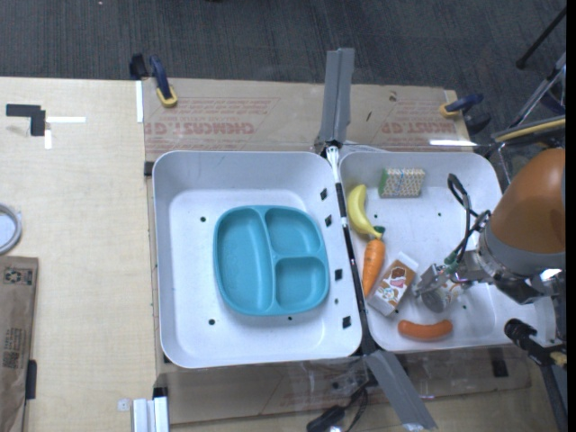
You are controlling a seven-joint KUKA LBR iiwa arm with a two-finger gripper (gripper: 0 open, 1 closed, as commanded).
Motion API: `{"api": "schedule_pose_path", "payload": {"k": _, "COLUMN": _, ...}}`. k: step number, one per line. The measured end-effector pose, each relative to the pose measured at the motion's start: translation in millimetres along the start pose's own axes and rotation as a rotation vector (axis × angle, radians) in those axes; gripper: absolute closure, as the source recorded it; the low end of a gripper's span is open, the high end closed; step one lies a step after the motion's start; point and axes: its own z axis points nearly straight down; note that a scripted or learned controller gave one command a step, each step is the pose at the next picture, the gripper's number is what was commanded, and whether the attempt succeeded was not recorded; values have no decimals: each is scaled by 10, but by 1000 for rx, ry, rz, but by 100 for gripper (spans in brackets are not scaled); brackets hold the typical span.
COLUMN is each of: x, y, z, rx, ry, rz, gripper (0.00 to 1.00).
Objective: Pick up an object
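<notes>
White plastic makes up the two shallow bins, one at the frame's centre-left (pixel 180 241) and one at centre-right (pixel 486 196), set side by side so their inner walls touch and things can pass from one to the other; I count two bins. Next in size is a single teal divided plate (pixel 270 259) with three compartments, lying flat in the middle of the left bin, probably there as a landing place. One grey arm with its orange band (pixel 538 205) comes in at the right edge, bent low over the right bin so the gripper (pixel 434 288) sits down near the bin floor at lower right, just beside the small carton; its fingers are too blurred and tangled with cables to read, so I cannot tell whether they are apart or closed, and nothing visibly sits between them. All the candidate objects lie in the right bin, five in total: one banana (pixel 358 211) along the left wall, one carrot (pixel 373 265) just below it, one printed carton (pixel 393 287) leaning beside the carrot, one sausage (pixel 425 329) near the bottom edge, and one speckled sponge block (pixel 401 183) at the top. The carton looks like the nearest target
</notes>
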Motion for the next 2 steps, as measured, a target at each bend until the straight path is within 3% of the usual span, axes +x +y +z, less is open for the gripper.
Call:
{"api": "schedule_pose_path", "payload": {"k": 1, "x": -10, "y": 9, "z": -96, "rx": -2, "ry": -1, "rz": 4, "gripper": 100}}
{"api": "schedule_pose_path", "payload": {"k": 2, "x": 787, "y": 357, "z": -1112, "rx": 0, "ry": -2, "rz": 338, "gripper": 100}}
